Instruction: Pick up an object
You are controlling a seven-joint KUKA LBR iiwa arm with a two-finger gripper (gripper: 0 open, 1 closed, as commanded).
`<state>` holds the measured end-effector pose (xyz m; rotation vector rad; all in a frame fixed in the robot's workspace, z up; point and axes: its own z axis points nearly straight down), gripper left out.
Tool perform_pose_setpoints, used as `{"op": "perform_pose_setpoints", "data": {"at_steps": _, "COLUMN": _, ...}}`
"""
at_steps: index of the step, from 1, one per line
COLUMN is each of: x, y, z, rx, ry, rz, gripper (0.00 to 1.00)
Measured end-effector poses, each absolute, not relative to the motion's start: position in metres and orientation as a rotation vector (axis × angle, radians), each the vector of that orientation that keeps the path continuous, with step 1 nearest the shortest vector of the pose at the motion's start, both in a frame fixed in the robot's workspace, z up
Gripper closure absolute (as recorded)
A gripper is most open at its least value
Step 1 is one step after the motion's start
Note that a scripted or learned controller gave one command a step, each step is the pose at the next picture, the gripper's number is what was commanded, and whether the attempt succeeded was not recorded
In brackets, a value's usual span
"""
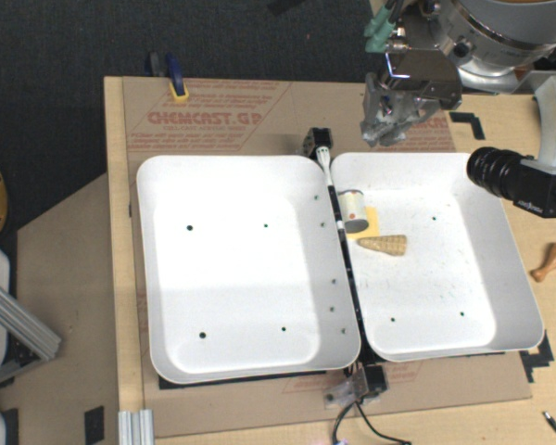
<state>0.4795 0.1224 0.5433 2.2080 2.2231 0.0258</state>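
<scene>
Approach step: the gripper (389,123) is held at upper right; finger state cannot be told; descent onto the cone (383,245) is required.

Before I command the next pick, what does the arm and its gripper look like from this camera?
The arm is light grey with an orange band at the top edge. Its gripper is bare grey metal, boxy, with dark cables and green fittings beside the wrist.

Arm top right, gripper (389,130) pointing down, prob. holding nothing
</scene>
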Motion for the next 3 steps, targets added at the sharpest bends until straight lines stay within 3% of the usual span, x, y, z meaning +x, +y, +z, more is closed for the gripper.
{"op": "perform_pose_setpoints", "data": {"at_steps": 1, "x": 0.495, "y": 0.209, "z": 0.364, "rx": 2.219, "ry": 2.236, "rz": -0.024, "gripper": 1.00}}
{"op": "perform_pose_setpoints", "data": {"at_steps": 2, "x": 0.479, "y": 0.225, "z": 0.545, "rx": 2.212, "ry": 2.222, "rz": 0.032, "gripper": 1.00}}
{"op": "perform_pose_setpoints", "data": {"at_steps": 3, "x": 0.479, "y": 0.225, "z": 0.535, "rx": 2.220, "ry": 2.224, "rz": -0.001, "gripper": 0.00}}
